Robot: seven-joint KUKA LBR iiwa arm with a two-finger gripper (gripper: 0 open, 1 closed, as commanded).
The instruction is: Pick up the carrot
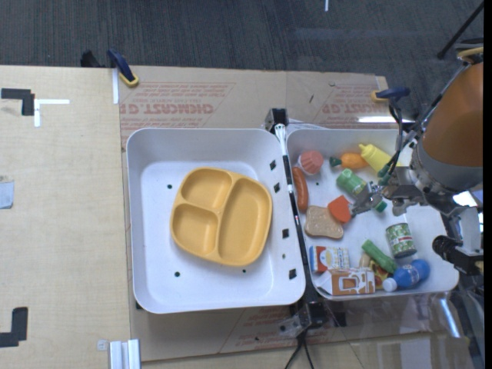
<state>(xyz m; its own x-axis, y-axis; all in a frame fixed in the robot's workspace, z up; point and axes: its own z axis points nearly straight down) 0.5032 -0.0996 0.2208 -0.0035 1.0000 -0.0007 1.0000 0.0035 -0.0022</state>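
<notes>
The carrot (353,161), small and orange with a green top, lies near the back of the right bin (438,287), between a pink ball (311,161) and a yellow mustard bottle (375,156). My gripper (367,203) hangs over the middle of that bin, in front of the carrot and apart from it. Its tip is next to a red-orange wedge (339,209) and just in front of a green toy (351,181). Nothing is visibly held.
The right bin also holds a sausage (300,188), a bread slice (324,223), a green can (400,240), a green vegetable (377,255), a blue bottle (407,275) and a carton (350,281). A yellow divided plate (221,215) sits in the left bin (146,206).
</notes>
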